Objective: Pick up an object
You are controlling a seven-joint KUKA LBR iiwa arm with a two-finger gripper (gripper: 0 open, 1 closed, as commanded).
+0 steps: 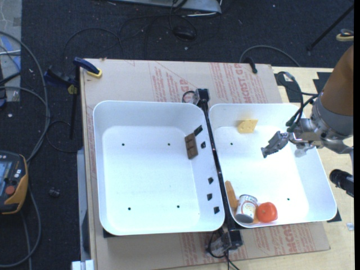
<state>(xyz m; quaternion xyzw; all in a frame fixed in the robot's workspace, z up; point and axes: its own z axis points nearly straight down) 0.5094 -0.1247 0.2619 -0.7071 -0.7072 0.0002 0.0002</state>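
In the right bin (pixel 315 176), a yellow wedge like a piece of cheese (pixel 247 126) lies near the far wall. A small can (pixel 245 207), a red tomato-like ball (pixel 267 211) and an orange carrot-like stick (pixel 230 194) crowd the near left corner. A brown chocolate-bar piece (pixel 192 145) rests against the right wall of the left bin (pixel 112 167). My gripper (pixel 273 145) hovers over the right bin's middle, right of and below the cheese, with nothing seen between its fingers.
The arm's grey wrist and orange band (pixel 337 103) come in from the right over the right bin's far edge. Black clips (pixel 202 96) sit on the divider between the bins. A blue and yellow clamp (pixel 87 67) lies at the bench's far left corner.
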